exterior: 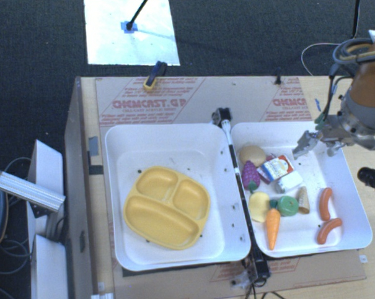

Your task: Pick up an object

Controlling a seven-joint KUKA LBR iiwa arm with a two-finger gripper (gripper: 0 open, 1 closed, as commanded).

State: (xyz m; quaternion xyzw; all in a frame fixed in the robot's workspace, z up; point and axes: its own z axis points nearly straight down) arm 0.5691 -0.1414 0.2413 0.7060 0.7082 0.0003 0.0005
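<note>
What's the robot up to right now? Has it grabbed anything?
Gripper open over the right bin, holding nothing. Toys untouched: carton nearest, carrot, two sausages. Yellow tray in the left bin. Nothing in the way.

The right white bin (358, 231) holds small plastic toy foods: an orange carrot (273, 226) near its front edge, two orange-red sausages (327, 217) toward the front right corner, and purple grapes (250, 174) by its left wall.
</note>
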